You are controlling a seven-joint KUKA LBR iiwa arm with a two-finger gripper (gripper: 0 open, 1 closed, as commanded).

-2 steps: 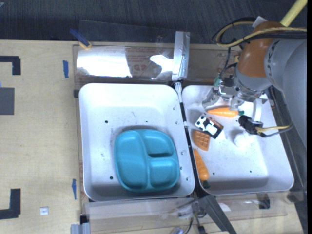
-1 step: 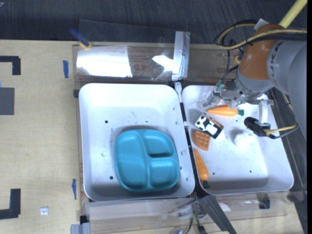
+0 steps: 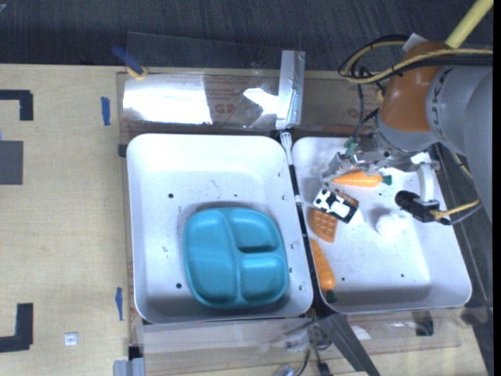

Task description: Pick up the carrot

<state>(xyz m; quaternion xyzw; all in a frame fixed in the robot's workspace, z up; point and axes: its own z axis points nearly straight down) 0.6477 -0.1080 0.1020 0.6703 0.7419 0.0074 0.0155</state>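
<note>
1. The arm (image 3: 438,100) is reaching in from the right and is hanging over the upper part of the right bin (image 3: 450,284), the orange band sitting just above the wrist.

2. The gripper (image 3: 362,161) is hovering at the bin's upper left, directly over the carrot (image 3: 358,180). Whether it is spread or closed cannot be told; the wrist body is masking it.

3. The carrot is lying on its side on the bin floor, pointed end toward the left, green stub toward the right. It appears to be resting on the floor, not lifted; no grasp is confirmed.

4. A black-and-white toy (image 3: 335,204) and a waffle piece (image 3: 323,225) are lying just below the carrot, near but apart from it, so a descent is judged to have little room on that side.

5. A second orange piece (image 3: 322,266) is lying along the bin's left wall, well below; it could be mistaken for the target.

6. The left bin (image 3: 149,210) is holding a blue divided plate (image 3: 235,257), which is playing no part in this step.
</note>
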